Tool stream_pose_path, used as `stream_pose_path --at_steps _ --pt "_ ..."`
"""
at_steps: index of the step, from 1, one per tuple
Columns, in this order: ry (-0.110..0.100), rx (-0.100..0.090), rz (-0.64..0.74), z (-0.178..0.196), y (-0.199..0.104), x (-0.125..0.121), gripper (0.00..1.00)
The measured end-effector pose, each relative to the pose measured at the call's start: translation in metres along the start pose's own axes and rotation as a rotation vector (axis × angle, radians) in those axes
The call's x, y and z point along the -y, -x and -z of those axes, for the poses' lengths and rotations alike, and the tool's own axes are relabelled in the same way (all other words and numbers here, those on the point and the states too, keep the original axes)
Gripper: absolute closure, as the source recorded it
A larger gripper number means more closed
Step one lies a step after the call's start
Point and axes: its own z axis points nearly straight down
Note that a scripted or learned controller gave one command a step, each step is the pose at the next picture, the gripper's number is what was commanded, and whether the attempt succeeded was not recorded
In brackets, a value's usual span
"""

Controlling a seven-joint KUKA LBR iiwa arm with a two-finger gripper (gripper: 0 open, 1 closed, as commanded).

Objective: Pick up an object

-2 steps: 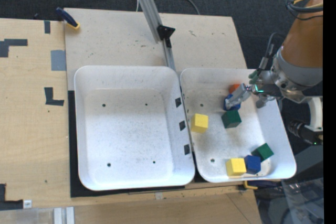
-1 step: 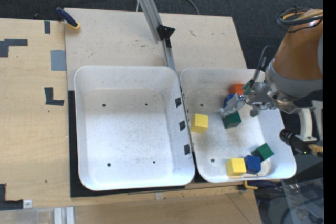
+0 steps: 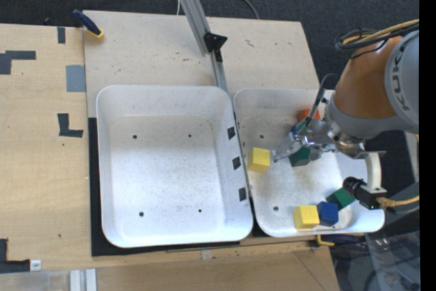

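Arm (image 3: 371, 88) enters from the right, grey body with the orange band, and covers the upper right corner of the right bin (image 3: 269, 105). Its edge is cut off by the frame on the right.

Gripper (image 3: 294, 155) sits low over the middle of the right bin, pointing left. A dark green block (image 3: 300, 157) lies right at its tip; whether the block is between the fingers or just beside them cannot be told, since the wrist hardware blurs into it. How far the tool is open cannot be told either.

Yellow cube (image 3: 259, 159) lies just left of the gripper tip, near the bin's left wall, apart from the green block.

An orange piece (image 3: 304, 116) shows above the gripper, mostly hidden behind the wrist; shape not readable.

Near corner of the right bin: second yellow cube (image 3: 306, 216) touching a blue block (image 3: 328, 213), with a green block (image 3: 341, 198) just behind them. A black fitting on the arm's cable overlaps the green one, so its outline is partial.

Left bin (image 3: 109, 146) is beside the right bin, walls meeting in the middle.

A metal rail (image 3: 191, 0) slants down from the top edge to the junction of the two bins; its upper end is cut off
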Motion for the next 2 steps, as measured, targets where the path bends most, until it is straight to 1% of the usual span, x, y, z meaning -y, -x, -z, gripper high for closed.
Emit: stream_pose_path --at_steps 1,2 --pt "-0.001 0.0 -0.001 -0.047 0.001 0.009 0.0" --pt "0.003 -0.001 0.001 -0.035 0.0 0.008 1.0"
